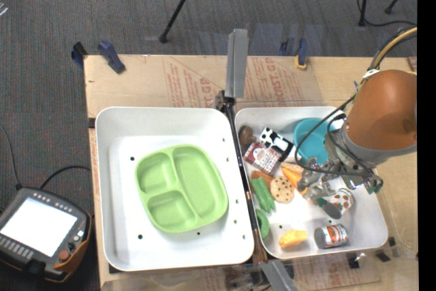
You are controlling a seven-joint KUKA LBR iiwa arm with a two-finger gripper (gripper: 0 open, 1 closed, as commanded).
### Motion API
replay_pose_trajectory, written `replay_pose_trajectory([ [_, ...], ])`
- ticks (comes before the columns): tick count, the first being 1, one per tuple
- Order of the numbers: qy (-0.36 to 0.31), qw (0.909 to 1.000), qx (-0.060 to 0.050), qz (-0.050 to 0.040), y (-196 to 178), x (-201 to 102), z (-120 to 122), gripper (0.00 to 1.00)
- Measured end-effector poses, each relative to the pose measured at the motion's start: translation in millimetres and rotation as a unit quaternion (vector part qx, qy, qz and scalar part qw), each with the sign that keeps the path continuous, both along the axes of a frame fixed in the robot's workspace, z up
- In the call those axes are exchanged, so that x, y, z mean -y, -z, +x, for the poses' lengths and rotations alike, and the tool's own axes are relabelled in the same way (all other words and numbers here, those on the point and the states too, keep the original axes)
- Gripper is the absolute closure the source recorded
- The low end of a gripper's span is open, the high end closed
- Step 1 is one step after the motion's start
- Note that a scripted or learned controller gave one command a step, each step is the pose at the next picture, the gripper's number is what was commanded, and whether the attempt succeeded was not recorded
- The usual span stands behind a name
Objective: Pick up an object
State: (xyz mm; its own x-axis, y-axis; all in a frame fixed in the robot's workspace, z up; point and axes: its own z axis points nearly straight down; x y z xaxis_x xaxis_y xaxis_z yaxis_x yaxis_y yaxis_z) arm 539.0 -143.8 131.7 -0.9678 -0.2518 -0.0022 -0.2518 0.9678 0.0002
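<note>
- Jaws (325, 195) sit low in the right bin (371, 232), among the clutter; whether they are parted or closed cannot be told, and no object is visibly held.
- Candidates lie close by: a cookie (281, 190), a small can (331, 235), a yellow piece (293, 238).
- Judged step: descent for a grasp; next comes closing, then lifting.
- Wrist bulk hides the fingertips.
</note>
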Motion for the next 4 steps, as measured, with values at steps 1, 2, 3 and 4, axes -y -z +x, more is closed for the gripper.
replay_pose_trajectory([
  [1,-0.001,1.0,-0.001,0.0006,1,-1,-1,0.0],
  [2,0.031,0.9995,0.0,0.0008,45,-52,-41,0.0],
  [3,0.11,0.9939,0.0,0.0006,44,-45,36,0.0],
  [4,0.107,0.9942,0.0,0.001,34,-47,37,1.0],
])
